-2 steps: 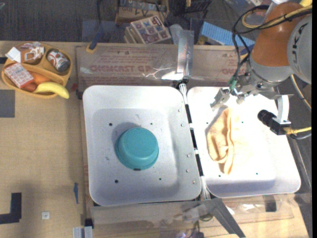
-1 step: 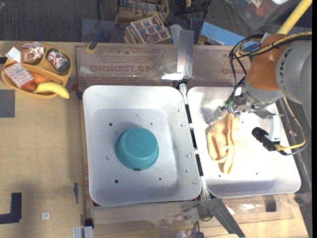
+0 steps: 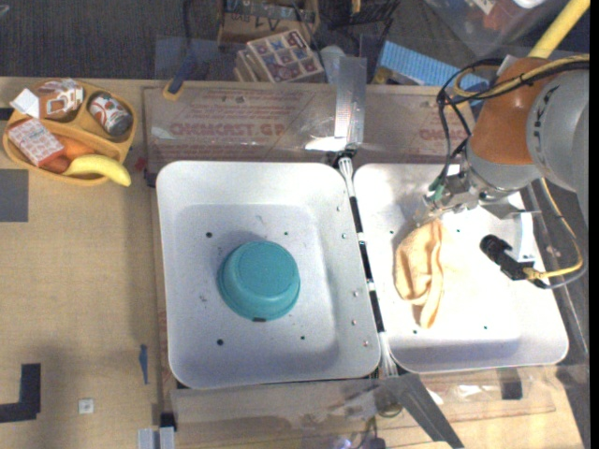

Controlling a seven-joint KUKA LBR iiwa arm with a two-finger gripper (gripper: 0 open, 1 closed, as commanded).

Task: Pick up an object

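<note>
Over the right bin (image 3: pixel 524 344) hangs the gripper (image 3: pixel 438 202), near the bin's back wall. The grey arm (image 3: pixel 552 129) with the orange band comes in from the right side of the view.

Right under the gripper is a yellow cloth (image 3: pixel 419 265). The top end of the cloth reaches up to the tip of the gripper and seems to touch it. From there the cloth runs down toward the front of the bin in a long, crumpled strip. The tip is small and blurry, so I cannot tell if the gripper is open, closed, or pinching the cloth.

Far to the gripper's left in the view is the left bin (image 3: pixel 187 195). A blue-green bowl (image 3: pixel 260 279) sits in the middle of it, well apart from the gripper and the cloth.

Much farther left, past that bin, an orange tray (image 3: pixel 19 143) rests on the bench. It holds small toy foods, and a yellow banana (image 3: pixel 101 167) lies at its front edge.
</note>
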